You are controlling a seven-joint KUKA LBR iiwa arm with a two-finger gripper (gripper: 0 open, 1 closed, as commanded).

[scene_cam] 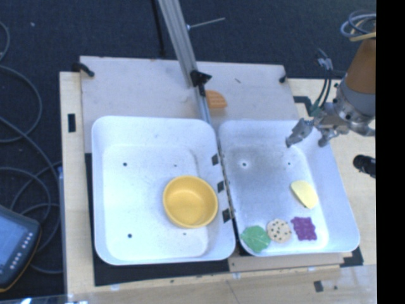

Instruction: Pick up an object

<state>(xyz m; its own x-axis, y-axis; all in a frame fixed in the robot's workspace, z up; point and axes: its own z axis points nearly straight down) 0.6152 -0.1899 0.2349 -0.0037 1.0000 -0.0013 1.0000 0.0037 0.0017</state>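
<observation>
My gripper (311, 137) hangs over the upper right edge of the right bin (266, 170), fingers spread open with nothing between them. Well below it in that bin lies a pale yellow piece (304, 193). Along the bin's front edge sit a green round piece (255, 238), a tan speckled cookie (278, 230) and a purple piece (304, 228). A yellow bowl (189, 201) stands upright in the left bin (126, 170), near its right side.
A slanted metal rail (180, 43) runs from the top down to the gap between the bins. An orange object (216, 100) lies on the board behind the bins. Cables trail on the dark floor at left.
</observation>
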